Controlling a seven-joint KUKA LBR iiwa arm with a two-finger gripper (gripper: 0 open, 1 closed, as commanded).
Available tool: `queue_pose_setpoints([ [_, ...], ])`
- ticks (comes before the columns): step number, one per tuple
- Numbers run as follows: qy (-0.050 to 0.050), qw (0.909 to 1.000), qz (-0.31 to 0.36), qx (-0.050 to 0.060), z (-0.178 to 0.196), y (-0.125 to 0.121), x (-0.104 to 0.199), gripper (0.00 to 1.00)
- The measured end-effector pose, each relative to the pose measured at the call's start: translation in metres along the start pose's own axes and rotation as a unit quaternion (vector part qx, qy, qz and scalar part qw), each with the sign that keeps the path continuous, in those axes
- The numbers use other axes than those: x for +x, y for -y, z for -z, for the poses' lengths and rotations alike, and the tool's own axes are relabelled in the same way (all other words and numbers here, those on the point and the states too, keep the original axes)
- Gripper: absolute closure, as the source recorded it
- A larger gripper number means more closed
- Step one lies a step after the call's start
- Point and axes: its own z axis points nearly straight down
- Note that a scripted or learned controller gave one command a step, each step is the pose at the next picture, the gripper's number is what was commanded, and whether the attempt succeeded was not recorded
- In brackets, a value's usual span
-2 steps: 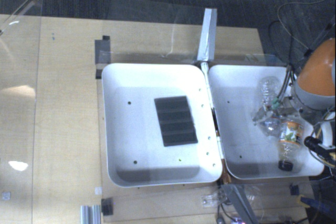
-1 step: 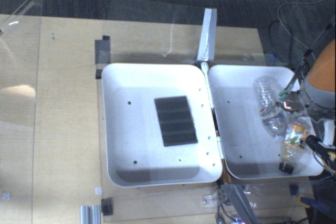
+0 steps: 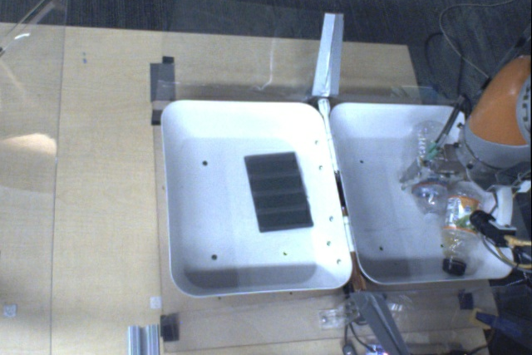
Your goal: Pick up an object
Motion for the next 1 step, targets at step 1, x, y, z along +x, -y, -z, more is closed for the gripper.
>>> queue_pose_setpoints([
  [1, 0.0, 1.0, 0.002, -0.004, 0.0122, -0.0027, 0.0019, 1.0],
])
